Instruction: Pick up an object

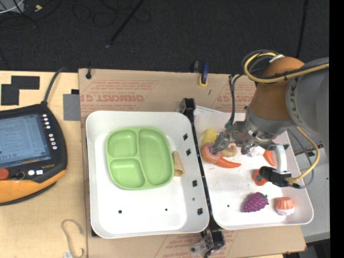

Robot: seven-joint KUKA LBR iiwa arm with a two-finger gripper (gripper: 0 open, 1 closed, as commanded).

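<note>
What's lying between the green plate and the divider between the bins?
In the camera view, a small tan cone-shaped piece lies against the right edge of the green plate, with bare white bin floor from there to the divider.

We note a tan bench (32, 219) carrying a brown cardboard sheet (140, 90) — two shallow white bins rest on it side by side, left bin (102, 208) and right bin (301, 211). A teach pendant (27, 155) lies at the bench's left — a metal hook (72, 238) near it.
</note>
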